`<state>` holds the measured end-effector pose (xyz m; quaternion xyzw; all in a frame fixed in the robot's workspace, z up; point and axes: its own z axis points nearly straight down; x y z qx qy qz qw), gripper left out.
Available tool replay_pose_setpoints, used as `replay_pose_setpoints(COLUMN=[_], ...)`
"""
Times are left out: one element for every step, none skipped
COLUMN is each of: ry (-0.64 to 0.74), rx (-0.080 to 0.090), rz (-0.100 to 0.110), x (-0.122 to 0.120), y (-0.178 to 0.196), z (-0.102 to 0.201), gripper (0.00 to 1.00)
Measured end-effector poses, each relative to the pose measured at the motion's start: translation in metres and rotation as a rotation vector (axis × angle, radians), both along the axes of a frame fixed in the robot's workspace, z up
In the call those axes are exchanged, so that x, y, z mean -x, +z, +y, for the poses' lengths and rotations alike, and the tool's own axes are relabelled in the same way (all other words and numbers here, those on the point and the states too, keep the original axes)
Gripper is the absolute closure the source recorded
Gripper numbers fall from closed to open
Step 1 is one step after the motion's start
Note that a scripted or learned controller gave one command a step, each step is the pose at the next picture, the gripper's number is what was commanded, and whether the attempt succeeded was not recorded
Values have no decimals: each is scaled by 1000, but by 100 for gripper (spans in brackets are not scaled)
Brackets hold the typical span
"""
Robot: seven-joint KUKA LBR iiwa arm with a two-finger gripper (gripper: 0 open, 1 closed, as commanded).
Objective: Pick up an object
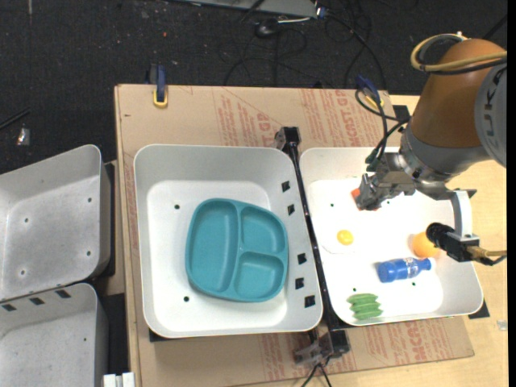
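My gripper [369, 197] hangs over the upper left part of the right bin [459, 301], pointing down toward its floor. A small red-orange bit [355, 192] shows right at the gripper's left side; whether it is held or just lies beside it I cannot tell. A small yellow object [345, 237] lies below and left of the gripper. A blue bottle [401, 269] lies on its side lower in the bin. An orange ball [420, 244] sits just above the bottle's right end. A green ridged object [364, 305] rests near the bin's front wall.
The left bin [153, 176] holds a teal divided plate [238, 250]. A black divider with clips [300, 216] runs between the bins. A black and white arm part [451, 240] hangs over the right bin's right side. Grey trays [48, 216] lie at the far left.
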<state>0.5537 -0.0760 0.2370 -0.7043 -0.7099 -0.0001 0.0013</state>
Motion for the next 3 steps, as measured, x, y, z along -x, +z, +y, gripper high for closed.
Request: replay_pose_setpoints(ry=[0,0,1], rx=[0,0,0], rz=[0,1,-2], x=[6,23,37], y=[-10,-19,-5], z=[52,103,154], gripper=[100,100,100])
